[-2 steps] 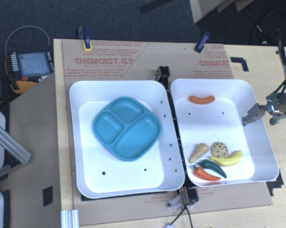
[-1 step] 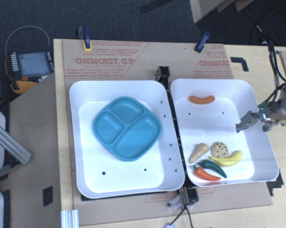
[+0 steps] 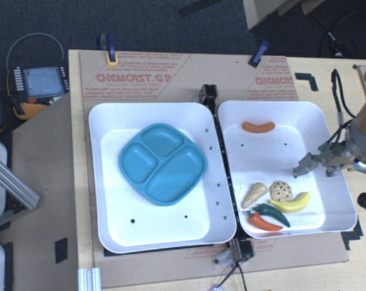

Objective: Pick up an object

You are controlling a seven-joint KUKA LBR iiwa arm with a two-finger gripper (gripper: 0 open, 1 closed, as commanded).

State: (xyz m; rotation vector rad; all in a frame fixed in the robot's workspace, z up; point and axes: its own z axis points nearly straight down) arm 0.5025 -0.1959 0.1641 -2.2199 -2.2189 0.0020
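Note:
The right bin (image 3: pixel 316 117) holds several toy foods. An orange-red sausage (image 3: pixel 258 126) lies near its far wall. Along the near wall are a tan cone-shaped pastry (image 3: pixel 254 194), a round speckled cookie (image 3: pixel 281 191), a yellow banana (image 3: pixel 294 202), a dark green pepper (image 3: pixel 272 211) and a red-orange chili (image 3: pixel 263 222). My gripper (image 3: pixel 305 165) hangs over the right side of this bin, above and to the right of the cookie and banana, apart from all of them. I see nothing held in it.
The left bin (image 3: pixel 110 132) contains a blue divided plate (image 3: pixel 163 162). A black clamp (image 3: pixel 208 93) sits where the bins meet at the back. Cables (image 3: pixel 339 102) run down at the far right beside the arm.

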